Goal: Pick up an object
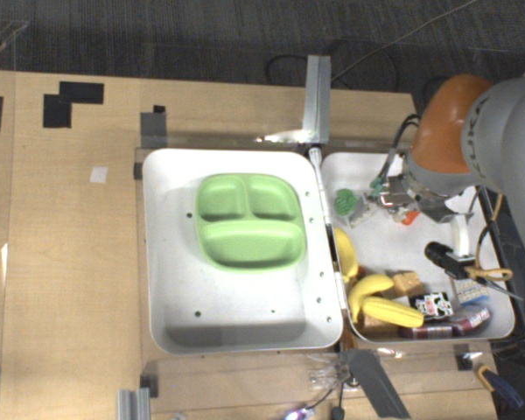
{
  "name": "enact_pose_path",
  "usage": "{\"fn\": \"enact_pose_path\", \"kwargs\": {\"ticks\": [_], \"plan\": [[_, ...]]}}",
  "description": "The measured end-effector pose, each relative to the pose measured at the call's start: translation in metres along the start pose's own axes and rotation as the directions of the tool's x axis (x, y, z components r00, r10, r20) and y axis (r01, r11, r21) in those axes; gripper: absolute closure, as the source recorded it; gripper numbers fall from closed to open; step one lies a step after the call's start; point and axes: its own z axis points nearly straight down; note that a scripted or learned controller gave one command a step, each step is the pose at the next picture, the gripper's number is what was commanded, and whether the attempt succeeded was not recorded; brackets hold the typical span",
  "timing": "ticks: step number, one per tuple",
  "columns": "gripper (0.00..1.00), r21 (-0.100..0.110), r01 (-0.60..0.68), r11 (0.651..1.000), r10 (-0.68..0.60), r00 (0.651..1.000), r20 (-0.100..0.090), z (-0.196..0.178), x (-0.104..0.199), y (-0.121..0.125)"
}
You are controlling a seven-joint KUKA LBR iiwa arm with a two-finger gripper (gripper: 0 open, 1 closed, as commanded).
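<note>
The arm [499,138] is reaching in from the right and hanging over the far end of the right bin [394,239], orange band uppermost. The tool [387,195] is sitting low under the wrist, and from this angle I cannot tell how wide it is standing or whether it is gripping anything at all.

Just left of the tool, a small green lump [346,204] is lying on the bin floor near the dividing wall. It is close, though I cannot tell if they are touching. A tiny red piece [409,219] is lying just right of the tool, partly under the wrist.

Everything else is crowding the near end of that bin. One banana [344,254] is leaning along the left wall, and two more [381,300] are lying side by side near the front corner. A tan block [409,283] is sitting just behind them, with a black-and-white card [435,305] beside it.

Over in the left bin [157,261], a green divided plate [248,220] is lying flat toward the far side, well apart from the arm. The bench [61,261] is showing pale wood all around.
</note>
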Motion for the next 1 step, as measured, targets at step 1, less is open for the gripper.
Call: {"fn": "enact_pose_path", "kwargs": {"ticks": [1], "plan": [[0.0,-0.004,0.163,0.987,-0.163,0.987,0.001,-0.0868,0.0257,0.0233]]}}
